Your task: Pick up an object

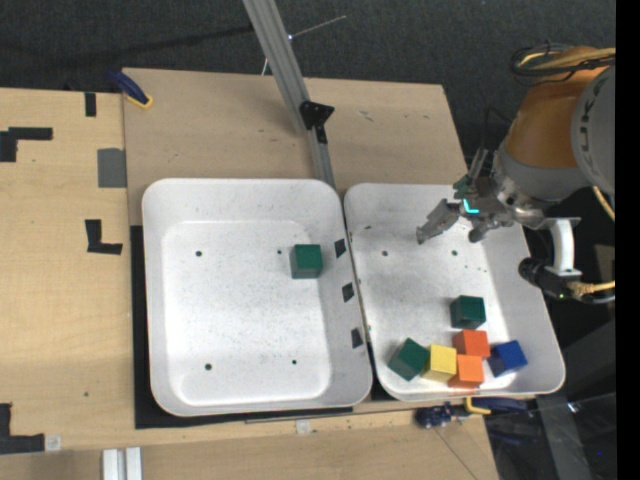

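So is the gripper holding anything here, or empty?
Empty. The gripper hangs open over bare floor of the right bin, nothing between its fingers; the blocks, including the nearest green block, lie apart from it.

Glossy white plastic bins point(245, 193), faintly speckled; matt pale wood bench point(60, 298); smooth solid-coloured blocks point(470, 343); brushed metal rail point(275, 38) near the far edge.

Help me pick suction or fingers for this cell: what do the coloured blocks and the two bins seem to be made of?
The blocks, such as the green block in the left bin and the yellow block in the right bin, look like solid painted wood or matte plastic: flat colour, crisp edges, no glare. Which one, I cannot tell. The bins look like thin moulded white plastic: rounded corners, soft sheen, dark speckling.
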`<state>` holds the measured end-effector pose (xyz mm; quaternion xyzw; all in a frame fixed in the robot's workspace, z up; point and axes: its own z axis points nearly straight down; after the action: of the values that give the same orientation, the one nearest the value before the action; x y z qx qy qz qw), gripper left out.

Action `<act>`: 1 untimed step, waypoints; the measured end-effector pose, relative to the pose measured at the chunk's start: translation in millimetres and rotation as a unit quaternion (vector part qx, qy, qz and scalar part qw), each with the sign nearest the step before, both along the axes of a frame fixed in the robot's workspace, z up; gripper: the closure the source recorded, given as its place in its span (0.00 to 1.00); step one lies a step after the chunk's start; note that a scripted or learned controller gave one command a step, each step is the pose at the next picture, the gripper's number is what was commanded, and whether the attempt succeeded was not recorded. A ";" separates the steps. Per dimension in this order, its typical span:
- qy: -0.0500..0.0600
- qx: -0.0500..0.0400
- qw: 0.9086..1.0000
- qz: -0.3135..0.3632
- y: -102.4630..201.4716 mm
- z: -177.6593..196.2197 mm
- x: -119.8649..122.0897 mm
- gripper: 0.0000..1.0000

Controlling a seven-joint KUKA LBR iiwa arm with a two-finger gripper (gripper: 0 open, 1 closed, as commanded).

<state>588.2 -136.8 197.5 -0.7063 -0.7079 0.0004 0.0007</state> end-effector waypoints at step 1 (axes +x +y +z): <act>0.004 0.000 1.000 0.000 0.3 -64.6 -4.3 0.00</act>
<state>584.0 -136.5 132.9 -0.7066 -0.7076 0.0029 0.0031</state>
